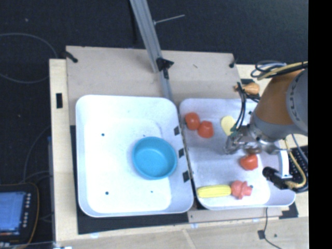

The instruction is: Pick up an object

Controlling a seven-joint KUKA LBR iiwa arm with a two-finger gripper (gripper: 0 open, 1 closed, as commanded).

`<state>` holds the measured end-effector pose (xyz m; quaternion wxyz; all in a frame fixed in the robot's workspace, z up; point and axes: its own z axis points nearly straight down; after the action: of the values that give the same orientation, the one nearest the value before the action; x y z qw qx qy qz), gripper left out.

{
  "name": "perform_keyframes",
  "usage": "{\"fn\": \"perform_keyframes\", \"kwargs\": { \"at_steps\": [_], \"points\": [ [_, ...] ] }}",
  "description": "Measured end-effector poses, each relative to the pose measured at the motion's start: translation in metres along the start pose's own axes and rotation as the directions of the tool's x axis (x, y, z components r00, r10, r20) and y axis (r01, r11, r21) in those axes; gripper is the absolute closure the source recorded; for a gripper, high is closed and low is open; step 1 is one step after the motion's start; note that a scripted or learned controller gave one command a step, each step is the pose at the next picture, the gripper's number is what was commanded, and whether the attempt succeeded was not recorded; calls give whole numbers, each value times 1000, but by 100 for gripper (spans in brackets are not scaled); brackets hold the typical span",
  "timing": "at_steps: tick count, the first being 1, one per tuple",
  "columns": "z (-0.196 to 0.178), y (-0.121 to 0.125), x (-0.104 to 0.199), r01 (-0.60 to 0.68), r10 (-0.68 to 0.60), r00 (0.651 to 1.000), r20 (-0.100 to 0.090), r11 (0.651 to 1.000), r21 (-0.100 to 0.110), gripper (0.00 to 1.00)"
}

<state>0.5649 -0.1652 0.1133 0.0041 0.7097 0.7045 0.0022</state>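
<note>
My gripper hangs low over the middle of the right bin, reaching in from the right. A pale yellow piece lies just above it, and a red object sits just below and to its right. Two red-orange objects rest near the bin's upper left. A yellow corn-like piece and a pink object lie along the bin's front edge. I see nothing held between the fingers.
The left bin holds a blue bowl. A slanted metal pole rises behind the bins. The arm's body and cables cover the right bin's right side.
</note>
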Motion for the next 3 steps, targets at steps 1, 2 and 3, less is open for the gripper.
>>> {"fn": "perform_keyframes", "kwargs": {
  "at_steps": [1, 2, 3],
  "points": [
    [-64, 11, -1, 13, -13, 1000, -3, 1000, 0, 100],
    [-93, 13, -2, 15, -15, 1000, -3, 1000, 2, 100],
    [-104, 17, 42, 17, -17, 1000, -4, 1000, 3, 100]
  ]
}}
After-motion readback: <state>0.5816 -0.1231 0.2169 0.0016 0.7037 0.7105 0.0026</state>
